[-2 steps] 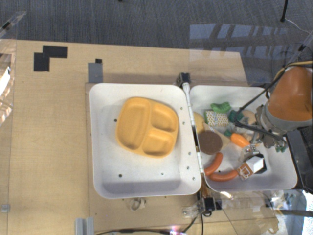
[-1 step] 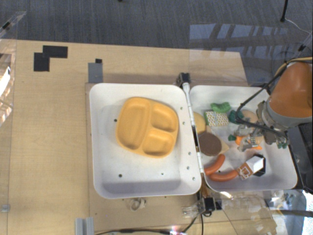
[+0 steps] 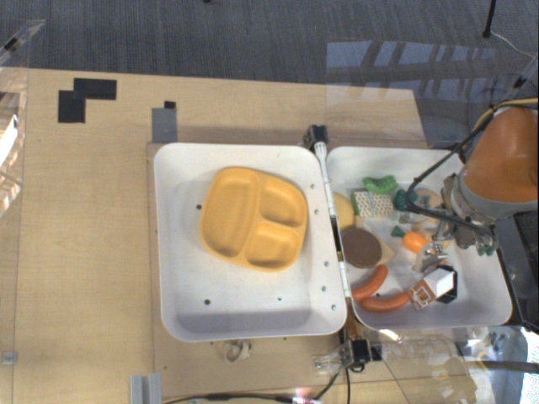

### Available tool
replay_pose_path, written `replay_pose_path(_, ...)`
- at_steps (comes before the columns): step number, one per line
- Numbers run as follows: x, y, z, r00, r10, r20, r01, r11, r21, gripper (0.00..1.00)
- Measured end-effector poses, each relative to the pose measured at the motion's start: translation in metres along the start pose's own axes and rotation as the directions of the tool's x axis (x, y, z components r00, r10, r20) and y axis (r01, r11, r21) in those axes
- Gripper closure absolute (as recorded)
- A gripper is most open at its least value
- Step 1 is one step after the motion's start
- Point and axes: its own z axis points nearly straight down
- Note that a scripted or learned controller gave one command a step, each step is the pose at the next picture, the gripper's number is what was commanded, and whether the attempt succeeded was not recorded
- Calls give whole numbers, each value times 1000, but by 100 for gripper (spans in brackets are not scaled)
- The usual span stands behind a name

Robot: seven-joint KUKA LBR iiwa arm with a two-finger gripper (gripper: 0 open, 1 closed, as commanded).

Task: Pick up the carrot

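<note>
The hand (image 3: 438, 255) is being held low over the bin (image 3: 497, 310) into which the arm (image 3: 505, 162) is reaching, and it is being seen from above, mostly as dark metal parts and cables. Whether it is clenched or released cannot be told from this angle. Nothing is being shown gripped in it.

Just beside the hand, on the side away from the arm, the carrot (image 3: 413, 241) is being seen as a small orange piece lying on the bin floor. It looks close to the hand, though whether the two are touching cannot be told. Just beside the hand on the camera's side, a small brown and white carton (image 3: 438, 286) is lying, and a red sausage (image 3: 383, 301) is resting next to that.

Further from the hand, beyond the carrot, a brown disc (image 3: 362, 247) is lying, with a patterned block (image 3: 372, 203) and a green piece (image 3: 381, 183) near it (both too small to be named with confidence).

Well apart from the hand, in the other bin (image 3: 244, 314), a yellow divided tray (image 3: 253, 217) is sitting, and the wooden surface (image 3: 76, 268) is stretching away past it.

As for progress, the approach is being judged as nearly complete, since the hand is being kept so near the carrot. The grasp itself is not being shown as made, and the lift is left to be done. The carrot is not yet being carried.
</note>
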Motion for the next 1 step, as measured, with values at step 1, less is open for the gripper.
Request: replay_pose_path(1,-5,1,-13,1000,-5,12,5,1000,3,100)
